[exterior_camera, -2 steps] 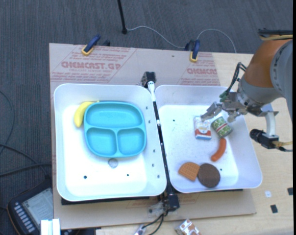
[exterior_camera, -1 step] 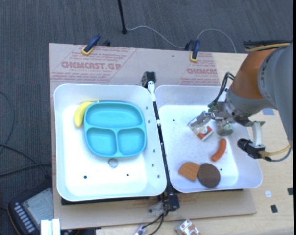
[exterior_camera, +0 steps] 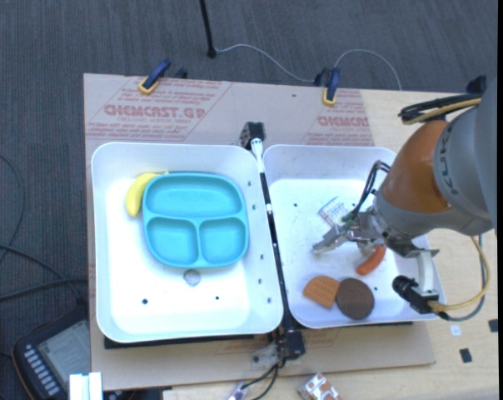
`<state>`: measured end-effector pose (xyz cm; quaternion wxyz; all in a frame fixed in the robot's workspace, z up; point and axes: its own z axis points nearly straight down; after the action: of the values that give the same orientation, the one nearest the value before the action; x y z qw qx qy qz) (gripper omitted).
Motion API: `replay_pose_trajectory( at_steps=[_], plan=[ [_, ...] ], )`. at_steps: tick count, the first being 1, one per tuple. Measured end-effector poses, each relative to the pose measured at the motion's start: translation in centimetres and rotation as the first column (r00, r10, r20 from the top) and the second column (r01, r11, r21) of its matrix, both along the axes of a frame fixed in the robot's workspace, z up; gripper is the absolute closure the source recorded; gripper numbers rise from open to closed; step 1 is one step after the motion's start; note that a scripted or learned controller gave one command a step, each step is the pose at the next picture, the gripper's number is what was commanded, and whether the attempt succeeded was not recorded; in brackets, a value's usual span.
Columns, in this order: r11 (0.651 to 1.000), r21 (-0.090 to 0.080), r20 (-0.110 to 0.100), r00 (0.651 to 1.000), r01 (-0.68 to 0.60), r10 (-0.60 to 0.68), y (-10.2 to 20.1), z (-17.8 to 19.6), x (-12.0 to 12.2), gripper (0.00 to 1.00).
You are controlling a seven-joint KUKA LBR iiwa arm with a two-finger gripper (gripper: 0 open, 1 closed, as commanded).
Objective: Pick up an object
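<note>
My gripper [exterior_camera: 345, 242] hangs low over the middle of the right bin [exterior_camera: 301, 173], its fingers spread open with nothing between them. One silver finger [exterior_camera: 326, 244] points left over the bin floor. A small orange carrot-like piece [exterior_camera: 371, 261] lies just right of and below the gripper, partly under the wrist. A round dark brown cookie [exterior_camera: 355, 298] and an orange waffle-like biscuit [exterior_camera: 322, 291] rest side by side at the bin's front. A small clear, crinkled item [exterior_camera: 331, 210] lies just behind the gripper.
The left bin [exterior_camera: 110, 248] holds a blue divided plate [exterior_camera: 196, 219] with a yellow banana [exterior_camera: 136, 192] tucked against its left rim. The grey arm with its orange band [exterior_camera: 414, 173] covers the right bin's right side. A black cable [exterior_camera: 435, 307] loops near the front right corner.
</note>
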<state>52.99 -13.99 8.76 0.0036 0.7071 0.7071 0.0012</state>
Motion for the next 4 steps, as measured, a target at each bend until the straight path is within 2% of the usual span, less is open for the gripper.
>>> replay_pose_trajectory(
  at_steps=[1,2,3,4],
  plan=[
    [1.000,-0.002,0.005,1.000,0.002,-0.002,3.2,0.0,-4.3,0.00],
    [1.000,0.000,0.006,1.000,0.002,-0.002,3.2,1.1,-4.2,1.00],
    [1.000,0.001,-0.007,1.000,0.001,-0.001,-3.8,5.1,-4.7,1.00],
    [1.000,0.003,-0.008,1.000,0.001,-0.001,-3.8,5.1,-4.7,0.00]
  ],
)
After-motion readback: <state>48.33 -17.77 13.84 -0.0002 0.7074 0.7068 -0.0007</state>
